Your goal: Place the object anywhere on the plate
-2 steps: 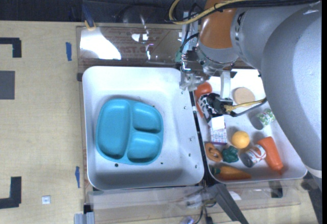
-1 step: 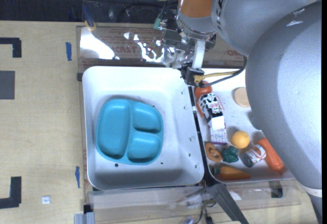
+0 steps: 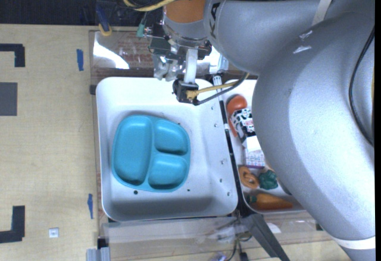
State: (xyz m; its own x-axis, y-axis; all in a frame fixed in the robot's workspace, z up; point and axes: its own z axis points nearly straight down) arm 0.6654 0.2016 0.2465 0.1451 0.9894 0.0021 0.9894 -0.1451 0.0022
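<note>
- While hanging over the left bin's (image 3: 113,90) far rim, the hand (image 3: 175,72) is hiding its grip state: cannot tell.
- Blue plate (image 3: 152,153) is lying in that bin.
- Red object (image 3: 237,103) is resting in the right bin (image 3: 244,200).

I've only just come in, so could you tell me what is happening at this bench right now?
The grey arm reaches in from the right, with its pincer above the far rim of the left bin. Whether it carries anything cannot be told from here. A blue divided plate lies in that bin, and no object has been set on it yet. Several small things, among them a red object and a green object, lie in the right bin, partly hidden by the arm.
</note>
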